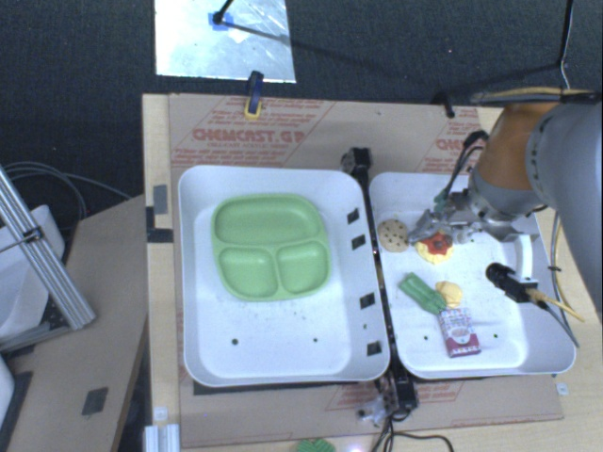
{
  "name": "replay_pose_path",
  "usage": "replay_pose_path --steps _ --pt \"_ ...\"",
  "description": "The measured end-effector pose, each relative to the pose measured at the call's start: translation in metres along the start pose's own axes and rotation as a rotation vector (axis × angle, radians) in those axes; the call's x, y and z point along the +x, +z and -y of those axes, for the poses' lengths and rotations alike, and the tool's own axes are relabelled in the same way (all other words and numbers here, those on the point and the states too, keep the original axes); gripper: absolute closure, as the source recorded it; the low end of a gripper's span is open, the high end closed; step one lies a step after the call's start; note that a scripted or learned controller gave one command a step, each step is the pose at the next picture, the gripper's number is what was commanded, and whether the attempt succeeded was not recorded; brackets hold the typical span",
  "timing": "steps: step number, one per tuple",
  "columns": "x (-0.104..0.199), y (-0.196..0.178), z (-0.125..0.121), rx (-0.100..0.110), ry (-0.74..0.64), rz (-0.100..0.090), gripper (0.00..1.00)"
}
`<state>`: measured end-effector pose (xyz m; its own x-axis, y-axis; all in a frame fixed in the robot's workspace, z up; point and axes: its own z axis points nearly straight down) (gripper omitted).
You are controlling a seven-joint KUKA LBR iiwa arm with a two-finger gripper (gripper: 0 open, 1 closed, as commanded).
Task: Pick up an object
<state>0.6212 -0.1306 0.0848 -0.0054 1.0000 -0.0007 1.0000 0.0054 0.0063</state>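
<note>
Gripper (431,226) | over right bin (513,332) | red-yellow toy (436,247) just beside it

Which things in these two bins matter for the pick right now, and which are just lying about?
In play: gripper; red and yellow toy closest to it, in the right bin.

Lying about: tan round biscuit, green piece, yellow piece, red packet; green divided plate in the left bin.

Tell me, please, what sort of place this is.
Probably a robotics lab's grasping test bench: a grey robot arm reaches into a white bin of small toy-like items, beside a second white bin holding a green divided tray.
</note>
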Motion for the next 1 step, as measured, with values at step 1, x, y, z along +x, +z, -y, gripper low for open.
replay_pose_path --steps 1 --pt "-0.0226 -0.0310 -0.0511 -0.004 -0.001 0.002 0.00"
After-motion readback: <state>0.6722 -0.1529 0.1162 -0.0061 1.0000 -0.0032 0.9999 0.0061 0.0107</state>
